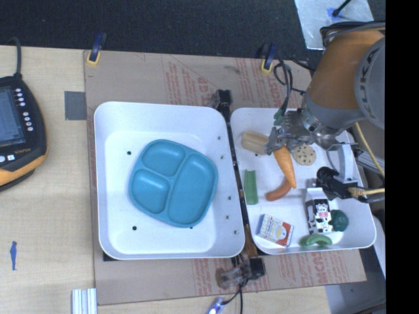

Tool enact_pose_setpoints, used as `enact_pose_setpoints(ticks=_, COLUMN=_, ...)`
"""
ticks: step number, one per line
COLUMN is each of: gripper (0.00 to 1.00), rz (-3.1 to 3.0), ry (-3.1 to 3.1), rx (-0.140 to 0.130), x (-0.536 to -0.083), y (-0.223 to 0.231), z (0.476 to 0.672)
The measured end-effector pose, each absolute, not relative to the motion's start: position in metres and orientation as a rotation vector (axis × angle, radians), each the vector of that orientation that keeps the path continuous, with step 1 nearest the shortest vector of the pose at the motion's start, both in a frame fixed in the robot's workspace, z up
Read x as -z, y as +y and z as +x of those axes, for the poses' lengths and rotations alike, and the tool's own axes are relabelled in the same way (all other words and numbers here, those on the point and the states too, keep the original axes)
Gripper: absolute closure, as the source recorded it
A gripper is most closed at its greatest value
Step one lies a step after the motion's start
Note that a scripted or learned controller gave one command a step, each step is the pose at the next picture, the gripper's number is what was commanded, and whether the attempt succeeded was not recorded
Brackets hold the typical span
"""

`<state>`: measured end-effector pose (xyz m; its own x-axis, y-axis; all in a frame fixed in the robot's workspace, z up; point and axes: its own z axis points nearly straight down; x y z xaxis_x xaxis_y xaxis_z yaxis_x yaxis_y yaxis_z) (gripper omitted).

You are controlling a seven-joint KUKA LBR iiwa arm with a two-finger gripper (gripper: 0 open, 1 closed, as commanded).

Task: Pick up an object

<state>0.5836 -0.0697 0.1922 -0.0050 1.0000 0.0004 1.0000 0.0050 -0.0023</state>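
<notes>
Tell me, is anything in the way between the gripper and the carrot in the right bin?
Nothing visible is. The gripper hangs right over the top end of the carrot, with no item between them. The closest neighbours, the bread roll on one side and the cookie on the other, lie beside that end.

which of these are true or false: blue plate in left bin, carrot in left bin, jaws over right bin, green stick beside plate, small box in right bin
1. The blue divided plate lies in the left bin. True.
2. The carrot lies in the left bin. False: it lies in the right bin, just below the gripper.
3. The gripper is over the right bin. True: it is at that bin's upper part, near the carrot's top end.
4. The green stick lies beside the plate in the same bin. False: it lies in the right bin, along its left wall.
5. The small box lies in the right bin. True, near the bottom edge.
</notes>
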Motion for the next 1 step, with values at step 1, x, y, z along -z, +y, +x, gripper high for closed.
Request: enact_pose_setpoints(ticks=1, gripper=1.0, rz=-2.215, ry=-2.225, rx=-0.001, x=-0.2295, y=-0.0175, z=0.5766)
